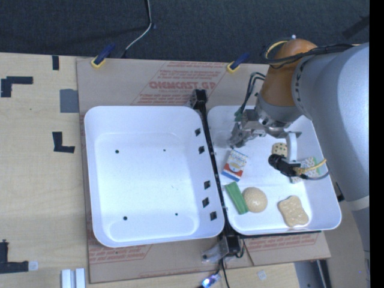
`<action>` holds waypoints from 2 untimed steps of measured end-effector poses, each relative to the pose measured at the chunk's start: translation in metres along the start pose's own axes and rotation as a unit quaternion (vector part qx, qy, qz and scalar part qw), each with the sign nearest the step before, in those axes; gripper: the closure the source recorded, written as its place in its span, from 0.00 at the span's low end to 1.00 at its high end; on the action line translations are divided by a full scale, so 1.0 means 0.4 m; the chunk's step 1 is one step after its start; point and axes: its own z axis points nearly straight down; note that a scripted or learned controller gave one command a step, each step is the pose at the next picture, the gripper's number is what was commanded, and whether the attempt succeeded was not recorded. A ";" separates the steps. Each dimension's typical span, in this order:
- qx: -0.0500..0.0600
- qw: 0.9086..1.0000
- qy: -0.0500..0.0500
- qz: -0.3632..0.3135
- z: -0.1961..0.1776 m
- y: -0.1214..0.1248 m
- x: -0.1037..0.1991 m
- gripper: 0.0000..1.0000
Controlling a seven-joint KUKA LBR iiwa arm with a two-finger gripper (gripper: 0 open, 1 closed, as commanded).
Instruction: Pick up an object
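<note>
The grey arm reaches over the right bin, the landmark here, with the left bin just beside it on the tabletop. The tool hangs low at that bin's far left part; whether it is clenched I cannot tell. Nothing appears lifted: the small carton, green block, tan ball and biscuit-shaped piece lie inside. The pick seems yet to come.
</note>
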 end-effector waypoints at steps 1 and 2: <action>-0.002 1.000 0.000 0.004 0.051 0.067 -0.235 1.00; -0.001 1.000 0.000 0.002 -0.001 0.077 -0.326 1.00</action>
